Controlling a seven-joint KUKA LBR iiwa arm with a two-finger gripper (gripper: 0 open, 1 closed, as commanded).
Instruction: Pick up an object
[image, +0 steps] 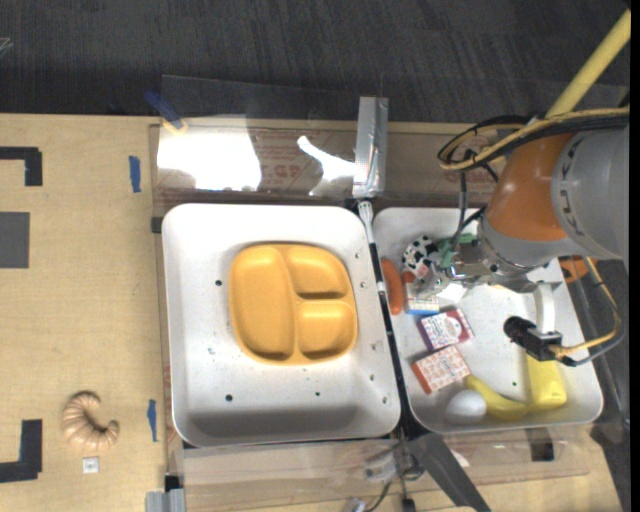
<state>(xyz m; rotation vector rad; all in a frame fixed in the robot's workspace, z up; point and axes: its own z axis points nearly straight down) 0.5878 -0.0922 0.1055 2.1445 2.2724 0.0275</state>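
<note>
Dark grey carpeted floor (250, 40) along the top of the frame, tan cardboard-covered surface (70, 300) at left, bright glare at upper centre

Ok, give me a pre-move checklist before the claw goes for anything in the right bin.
1. Claw over the right bin: ok, it sits above the bin's upper left part.
2. Claw state, open or shut: cannot tell, the wrist hides it.
3. Anything already held: cannot tell.
4. Targets within the bin: ok, a black and white toy, an orange stick, two small cards, a banana and a white ball lie there.
5. Spacing for a clean grasp: not ok, the ball touches the banana and the cards lie close together.
6. Left bin: ok, the yellow divided plate lies inside it, apart from the arm.
</note>
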